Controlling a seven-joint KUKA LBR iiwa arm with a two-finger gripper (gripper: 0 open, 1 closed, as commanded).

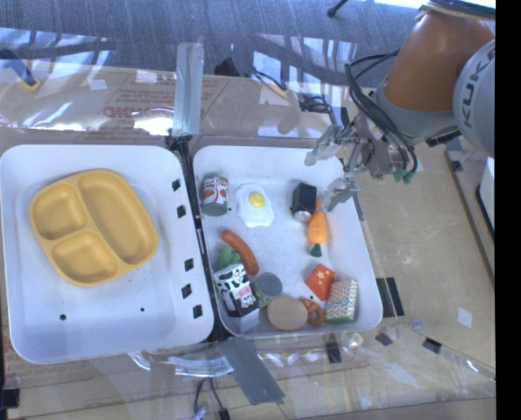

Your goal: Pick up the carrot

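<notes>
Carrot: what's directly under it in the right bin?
The carrot lies on bare white floor of the right bin, with nothing beneath it. The pincer hangs just above; the black block sits beside it.

The grey KUKA arm with its orange band [431,55] is reaching in from the two o'clock corner of the camera view, its wrist slanting down toward eight o'clock. Black cables [365,81] are looping along the wrist's nine o'clock side. The metal two-finger end effector [328,175] is hanging at the wrist's tip with its fingers spread apart, one finger [320,151] sitting toward eleven o'clock of the other and nothing lying between them.
</notes>
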